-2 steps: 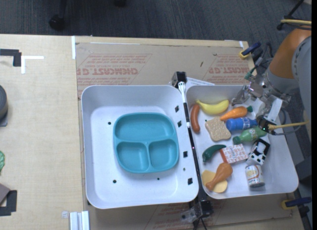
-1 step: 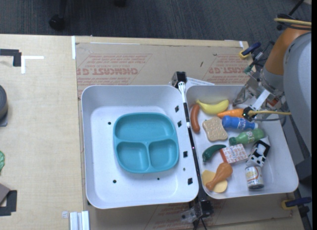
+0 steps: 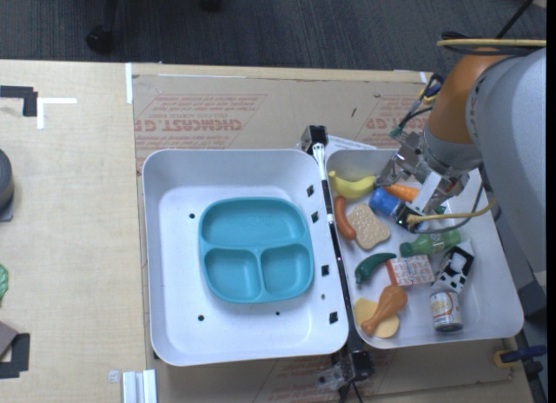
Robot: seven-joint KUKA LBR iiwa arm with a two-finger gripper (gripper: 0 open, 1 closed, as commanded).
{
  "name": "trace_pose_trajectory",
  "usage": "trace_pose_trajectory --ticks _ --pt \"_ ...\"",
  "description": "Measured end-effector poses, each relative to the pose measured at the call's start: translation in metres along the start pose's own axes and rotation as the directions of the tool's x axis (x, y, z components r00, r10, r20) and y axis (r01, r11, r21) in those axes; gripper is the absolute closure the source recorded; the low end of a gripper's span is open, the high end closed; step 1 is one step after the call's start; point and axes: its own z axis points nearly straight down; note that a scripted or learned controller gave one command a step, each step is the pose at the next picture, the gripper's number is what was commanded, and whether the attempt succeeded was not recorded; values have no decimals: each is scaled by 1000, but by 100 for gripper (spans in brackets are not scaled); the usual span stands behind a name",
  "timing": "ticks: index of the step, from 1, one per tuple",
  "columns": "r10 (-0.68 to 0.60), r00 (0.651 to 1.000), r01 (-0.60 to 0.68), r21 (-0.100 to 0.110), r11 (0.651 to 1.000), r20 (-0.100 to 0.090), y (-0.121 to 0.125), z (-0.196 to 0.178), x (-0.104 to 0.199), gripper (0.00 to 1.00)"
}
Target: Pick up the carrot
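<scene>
From my remote station I saw two white bins side by side. The left bin [image 3: 156, 219] held one teal plate [image 3: 256, 245] with three compartments (one long, two smaller).

The right bin [image 3: 497, 281] was crowded, and I counted eleven things in it. There was one carrot [image 3: 401, 191], small and orange, in the far part of this bin, touching one blue block [image 3: 384, 201] on its left. One yellow banana [image 3: 352, 186] lay just beside the block, near the wall between the bins. Below them were one orange-red sausage [image 3: 346, 218] and one slice of bread [image 3: 372, 227], touching each other. Toward the near side I counted one green chili [image 3: 373, 265], one green bottle [image 3: 432, 242] lying down, one pink packet [image 3: 411, 271], one black-and-white carton [image 3: 453, 271], one can [image 3: 445, 310], and one chicken drumstick [image 3: 385, 307].

The one grey arm [image 3: 512, 132] reached in from the right. Its gripper [image 3: 413, 186] was low over the far part of the right bin, right at the carrot. I could not tell whether it was open or closed, or whether it had the carrot.
</scene>
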Motion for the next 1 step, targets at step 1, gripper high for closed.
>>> trace_pose_trajectory --ticks 1 --pt "-1 1000 1 2 1000 1 0 -9 0 100"
